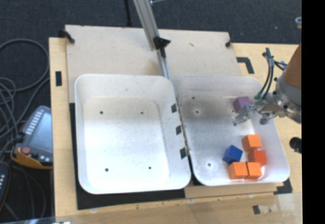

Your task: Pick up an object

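Observation:
My gripper [252,115] hangs over the right side of the right bin [203,91], reaching in from the right edge of the camera view. Its two fingers stand apart, open, with nothing between them. A purple block [241,102] lies just up and left of the left fingertip [238,118], close to it or touching. Below the gripper lie a blue block [232,154] and several orange blocks [251,141] clustered in the bin's near right corner.
The left bin [127,134] sits beside the right one, sharing a middle rim. A slanted aluminium bar [144,9] rises from the back of the bench. Cables and a pendant [35,134] lie at the far left.

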You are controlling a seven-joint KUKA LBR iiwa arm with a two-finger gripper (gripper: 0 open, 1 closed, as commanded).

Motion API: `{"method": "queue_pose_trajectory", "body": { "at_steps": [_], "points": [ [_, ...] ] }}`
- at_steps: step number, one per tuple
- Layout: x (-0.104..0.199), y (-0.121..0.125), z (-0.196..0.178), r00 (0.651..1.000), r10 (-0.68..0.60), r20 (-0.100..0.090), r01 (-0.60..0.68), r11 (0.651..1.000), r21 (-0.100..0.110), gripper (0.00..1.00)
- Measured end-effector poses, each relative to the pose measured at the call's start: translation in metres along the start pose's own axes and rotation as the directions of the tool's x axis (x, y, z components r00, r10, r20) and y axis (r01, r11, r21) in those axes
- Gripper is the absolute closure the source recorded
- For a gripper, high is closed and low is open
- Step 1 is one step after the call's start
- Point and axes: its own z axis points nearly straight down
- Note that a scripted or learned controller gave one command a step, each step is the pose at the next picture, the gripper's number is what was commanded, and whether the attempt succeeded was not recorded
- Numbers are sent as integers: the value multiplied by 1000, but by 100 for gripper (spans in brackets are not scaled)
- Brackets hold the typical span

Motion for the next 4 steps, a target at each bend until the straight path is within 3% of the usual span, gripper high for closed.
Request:
{"method": "queue_pose_trajectory", "body": {
  "at_steps": [1,2,3,4],
  "points": [
    [-15,-42,71,1000,1,-2,-1,1000,10,0],
    [21,9,67,1000,-8,-1,8,1000,-2,0],
    [13,-35,128,1000,1,0,-1,1000,0,0],
    [1,39,3,1000,-5,4,6,1000,-10,0]
  ]
}}
